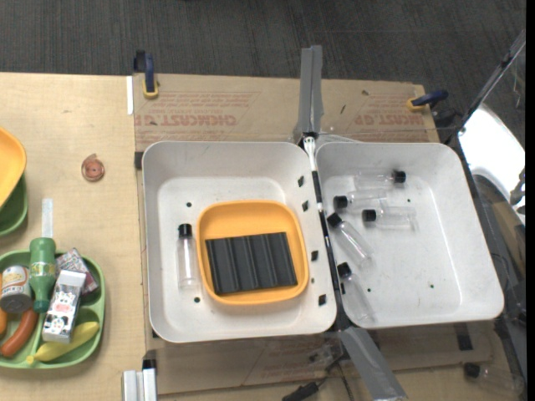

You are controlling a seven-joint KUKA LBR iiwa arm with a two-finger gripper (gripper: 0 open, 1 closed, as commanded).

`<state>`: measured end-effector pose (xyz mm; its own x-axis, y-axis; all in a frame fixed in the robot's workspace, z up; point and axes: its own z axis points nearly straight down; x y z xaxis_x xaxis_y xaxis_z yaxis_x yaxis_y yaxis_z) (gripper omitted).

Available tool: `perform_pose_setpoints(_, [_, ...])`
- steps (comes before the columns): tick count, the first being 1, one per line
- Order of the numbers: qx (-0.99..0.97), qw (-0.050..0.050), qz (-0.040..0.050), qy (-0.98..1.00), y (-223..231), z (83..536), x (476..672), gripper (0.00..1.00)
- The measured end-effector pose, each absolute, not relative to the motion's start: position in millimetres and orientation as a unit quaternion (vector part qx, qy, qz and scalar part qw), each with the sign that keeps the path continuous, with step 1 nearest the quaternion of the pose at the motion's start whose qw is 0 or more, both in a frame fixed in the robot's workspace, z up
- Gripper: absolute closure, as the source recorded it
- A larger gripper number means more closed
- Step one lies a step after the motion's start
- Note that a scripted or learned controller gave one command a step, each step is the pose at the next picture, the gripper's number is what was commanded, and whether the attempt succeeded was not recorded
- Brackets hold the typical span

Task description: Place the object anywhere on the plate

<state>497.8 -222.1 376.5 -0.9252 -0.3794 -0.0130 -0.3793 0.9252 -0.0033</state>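
An orange plate (251, 211) lies in the middle of the left bin (159, 224). A black ridged slab (251, 262) rests flat on the plate and covers most of its floor. To the plate's left a clear vial with a black cap (185, 254) lies on the bin floor, apart from the plate. In the right bin (443, 266) several more clear vials with black caps are scattered across its left half, among them one near the back (378, 181) and one near the middle (389, 218).
A green tray (84, 341) of toy food and a small bottle stands on the wooden table at the far left. A yellow bowl (8, 170) sits behind it. Blue-and-yellow clamps (147, 75) (426, 100) hold the cardboard under the bins. A white-grey shape (495, 147) sits at the right edge.
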Motion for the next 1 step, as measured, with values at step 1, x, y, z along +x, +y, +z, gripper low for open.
perform_pose_setpoints(1, [-0.194, 0.007, -0.0004, 0.981, -222.1, 376.5, 497.8, 0.0])
